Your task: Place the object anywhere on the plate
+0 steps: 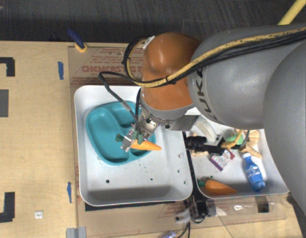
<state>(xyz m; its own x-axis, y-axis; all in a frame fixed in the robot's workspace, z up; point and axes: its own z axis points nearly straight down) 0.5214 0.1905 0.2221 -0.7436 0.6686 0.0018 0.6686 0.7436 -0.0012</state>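
A teal plate [104, 128] lies in the left white bin [123, 182]. My gripper [133, 142] hangs over the plate's right rim, reaching down from the orange wrist band [165, 73]. Its fingers are shut on a small orange carrot-shaped object [147, 145], which sticks out to the right of the fingertips, just over the plate's edge.
The right bin [272, 180] holds a second orange carrot [219, 186], a blue bottle [253, 171], a purple packet [220, 160] and several other small items. The large grey arm [252, 83] covers the right bin's upper part. Black cables loop above the left bin.
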